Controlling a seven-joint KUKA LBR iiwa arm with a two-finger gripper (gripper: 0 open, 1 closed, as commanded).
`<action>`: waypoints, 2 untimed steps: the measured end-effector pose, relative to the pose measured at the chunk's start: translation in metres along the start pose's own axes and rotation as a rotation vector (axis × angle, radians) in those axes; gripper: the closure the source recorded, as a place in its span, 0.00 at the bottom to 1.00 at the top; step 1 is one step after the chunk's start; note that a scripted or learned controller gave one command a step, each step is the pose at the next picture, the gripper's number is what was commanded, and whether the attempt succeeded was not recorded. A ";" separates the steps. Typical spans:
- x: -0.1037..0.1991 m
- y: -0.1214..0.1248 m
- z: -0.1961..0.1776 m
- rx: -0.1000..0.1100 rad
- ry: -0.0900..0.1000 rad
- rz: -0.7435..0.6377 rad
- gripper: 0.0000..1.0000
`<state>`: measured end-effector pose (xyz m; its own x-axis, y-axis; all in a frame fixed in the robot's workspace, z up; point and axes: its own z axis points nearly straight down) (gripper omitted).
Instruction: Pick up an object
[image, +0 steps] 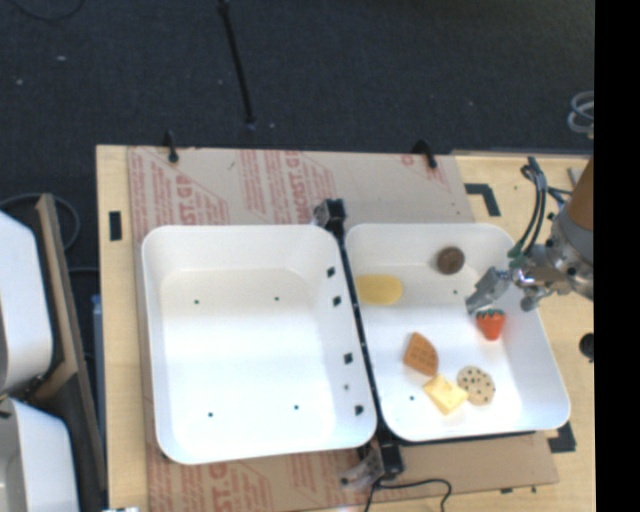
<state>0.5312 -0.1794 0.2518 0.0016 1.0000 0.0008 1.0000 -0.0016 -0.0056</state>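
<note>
Nearest in the right white bin we note a pale yellow cube touching a round speckled cookie. Behind them lies an orange waffle-textured wedge. Farther back, the small red strawberry-like piece sits directly beneath the gripper; we cannot tell how it is set. Beyond lie a yellow oval slice and a brown disc. The left white bin adjoins.

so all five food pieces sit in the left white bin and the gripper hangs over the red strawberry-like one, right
Not quite: the camera view shows the pieces in the right white bin, not the left. They are a brown round piece, a yellow oval, an orange wedge, a yellow cube and a speckled cookie. The gripper does hang over the red strawberry-like piece.
</note>
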 end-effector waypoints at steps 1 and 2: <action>0.000 0.001 -0.003 -0.006 -0.001 -0.001 0.00; -0.008 -0.006 0.049 -0.002 0.000 0.000 0.00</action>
<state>0.5250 -0.1873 0.2027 0.0012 1.0000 0.0006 1.0000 -0.0011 -0.0037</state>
